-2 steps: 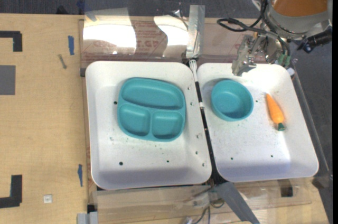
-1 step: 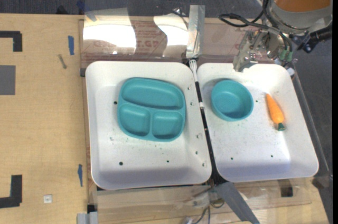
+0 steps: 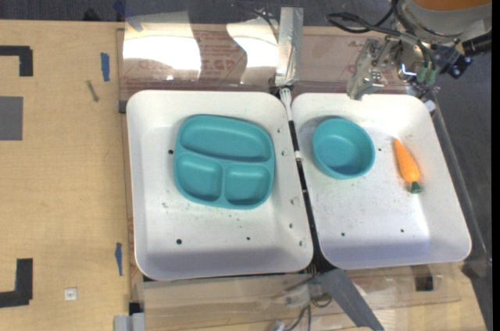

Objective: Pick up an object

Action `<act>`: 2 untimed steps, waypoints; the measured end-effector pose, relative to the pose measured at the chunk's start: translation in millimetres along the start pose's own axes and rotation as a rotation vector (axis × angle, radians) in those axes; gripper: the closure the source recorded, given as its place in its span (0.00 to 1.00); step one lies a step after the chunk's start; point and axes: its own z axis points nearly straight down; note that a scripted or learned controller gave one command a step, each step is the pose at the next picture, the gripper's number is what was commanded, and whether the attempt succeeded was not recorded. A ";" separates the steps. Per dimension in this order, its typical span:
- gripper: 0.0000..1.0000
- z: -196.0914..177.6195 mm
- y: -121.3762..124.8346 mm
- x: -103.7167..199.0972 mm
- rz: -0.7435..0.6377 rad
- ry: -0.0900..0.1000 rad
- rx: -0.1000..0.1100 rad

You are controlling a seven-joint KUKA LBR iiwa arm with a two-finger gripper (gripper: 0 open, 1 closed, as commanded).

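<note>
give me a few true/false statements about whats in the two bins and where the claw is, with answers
1. The teal divided plate lies in the left bin. True.
2. The carrot sits inside the teal bowl. False: it lies on the floor of the right bin, apart from the bowl, on the bowl's right.
3. The claw is above the far edge of the right bin. True.
4. The claw holds the carrot. False: the carrot lies in the bin, away from the claw.
5. The bowl lies in the left bin beside the plate. False: it is in the right bin, near the divider.
</note>
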 end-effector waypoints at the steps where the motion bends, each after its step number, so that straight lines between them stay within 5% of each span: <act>1: 1.00 16.9 57.6 4.6 -0.003 0.031 0.000; 2: 1.00 51.1 -32.2 -4.7 -0.306 0.035 -0.002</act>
